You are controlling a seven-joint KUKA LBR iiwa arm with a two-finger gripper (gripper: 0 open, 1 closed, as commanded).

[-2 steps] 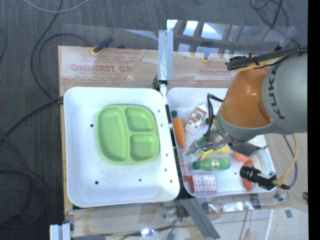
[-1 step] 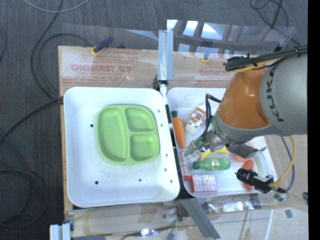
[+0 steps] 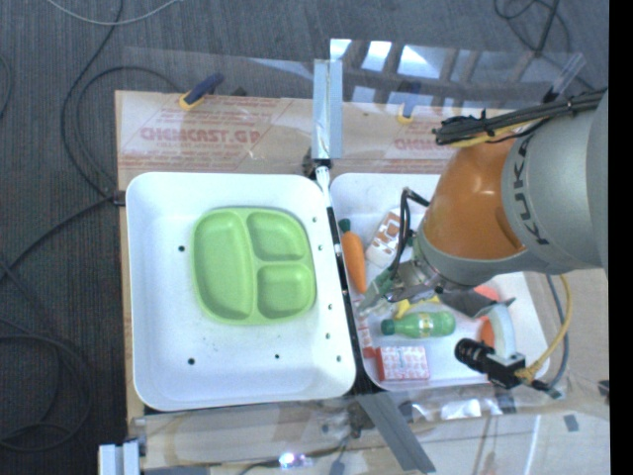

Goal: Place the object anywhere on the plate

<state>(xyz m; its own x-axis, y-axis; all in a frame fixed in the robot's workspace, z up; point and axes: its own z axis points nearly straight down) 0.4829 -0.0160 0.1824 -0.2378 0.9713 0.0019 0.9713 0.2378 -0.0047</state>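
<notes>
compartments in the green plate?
3. The green plate, in the left bin, has one large compartment on its left, two smaller stacked on its right.

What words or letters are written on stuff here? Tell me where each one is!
"KU": big letters on the grey robot arm, cut off by the picture's edge.
Red print on the cardboard under the bins: too faded to read.
Red-and-white box: print too small.
Green bottle label: too blurred.

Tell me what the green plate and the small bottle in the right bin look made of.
Green plate: probably moulded plastic, matte lime, with three smooth rounded compartments. Bottle: seemingly clear plastic with a green cap and yellowish contents; its surface is too small to judge further.
</notes>
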